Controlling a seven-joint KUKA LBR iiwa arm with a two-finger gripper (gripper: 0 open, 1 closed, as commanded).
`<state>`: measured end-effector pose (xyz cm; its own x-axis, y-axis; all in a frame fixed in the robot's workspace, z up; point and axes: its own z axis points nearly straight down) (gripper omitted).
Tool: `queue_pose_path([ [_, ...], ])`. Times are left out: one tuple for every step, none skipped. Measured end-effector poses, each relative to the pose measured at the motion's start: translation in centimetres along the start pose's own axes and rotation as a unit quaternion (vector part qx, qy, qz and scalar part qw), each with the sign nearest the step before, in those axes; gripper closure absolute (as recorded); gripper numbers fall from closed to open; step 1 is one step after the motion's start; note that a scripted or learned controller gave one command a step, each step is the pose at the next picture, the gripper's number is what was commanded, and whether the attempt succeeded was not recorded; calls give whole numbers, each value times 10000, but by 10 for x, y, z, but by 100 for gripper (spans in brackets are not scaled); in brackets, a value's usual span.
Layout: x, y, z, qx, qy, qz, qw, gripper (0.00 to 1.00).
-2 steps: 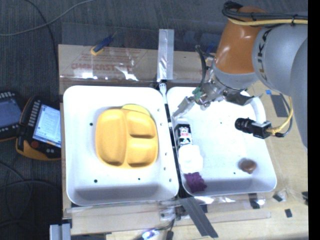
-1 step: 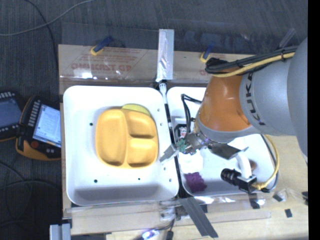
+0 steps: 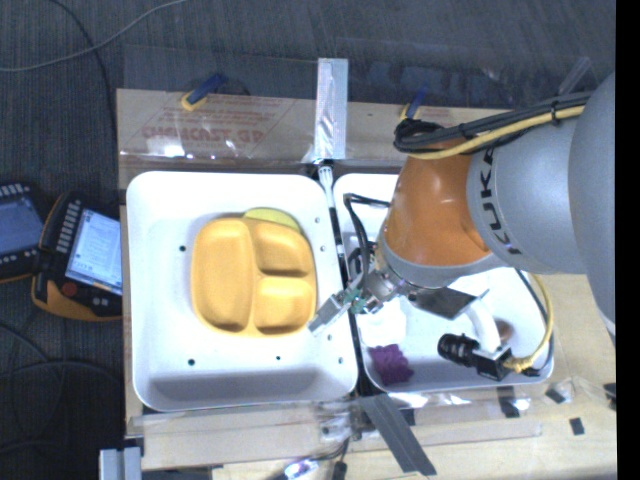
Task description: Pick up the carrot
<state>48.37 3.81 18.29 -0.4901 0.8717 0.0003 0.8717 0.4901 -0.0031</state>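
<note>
A grey KUKA iiwa arm (image 3: 520,198) with an orange band (image 3: 435,218) reaches in from the right over a bench holding two shallow white bins. The black letters "UKA" read up its casing, while the first letter is cut off by the curve. The arm's bulk covers most of the right bin (image 3: 440,380). Its gripper (image 3: 335,311) hangs low over the wall the two bins share and pokes toward the left one; how wide it stands cannot be told, and nothing is seen in its grasp.

Where the carrot lies cannot be told from this angle. In the right bin's near left corner sits a small purple cluster (image 3: 390,361), just beside the gripper but apart from it.

The left bin (image 3: 160,298) holds a yellow three-compartment plate (image 3: 250,273), and a yellow-green rounded thing (image 3: 270,216) peeks out from behind its far edge, touching it.

Behind the bins lies a brown cardboard sheet (image 3: 200,128) with red printing — too faint and turned away to read — pinned by blue clamps (image 3: 205,90). A silvery strip (image 3: 332,108) stands at the back between the bins. On the dark floor at left rests a handheld control pendant (image 3: 85,258) with its screen lit — its text too small to read.
</note>
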Motion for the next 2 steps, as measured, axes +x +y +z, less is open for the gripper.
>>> queue_pose_path([
  [-59,-33,-35,-10,-11,-434,9991,0],
  [-8,-6,0,1,6,-1536,9881,0],
])
